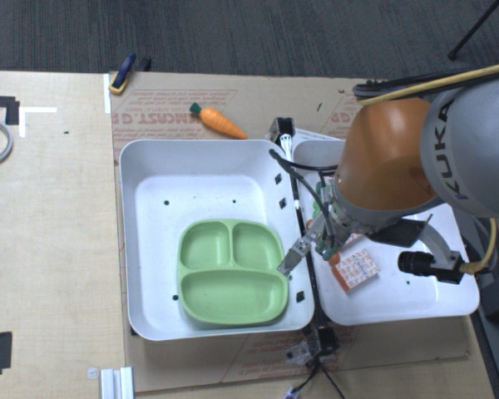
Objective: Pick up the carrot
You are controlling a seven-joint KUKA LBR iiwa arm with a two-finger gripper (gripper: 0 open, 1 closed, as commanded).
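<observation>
The arm's grey shell [470, 152] carries the black letters "KUKA", partly cut off, at about three o'clock in the view. The brown cardboard [170, 110] under the bins bears faint red printing that reads upside down and cannot be made out in full. A small packet [355, 268] with a red and white grid pattern lies in the right bin [399, 302]; its text is too small to read.

The hand [303, 252] hangs low over the seam between the two bins, beside the green divided plate [231, 273] in the left bin [191, 181]. Whether it is open or closed cannot be told, and nothing shows in its grasp.

The carrot [219, 121] lies on the cardboard at about twelve o'clock from the left bin, outside both bins and well apart from the hand.
</observation>
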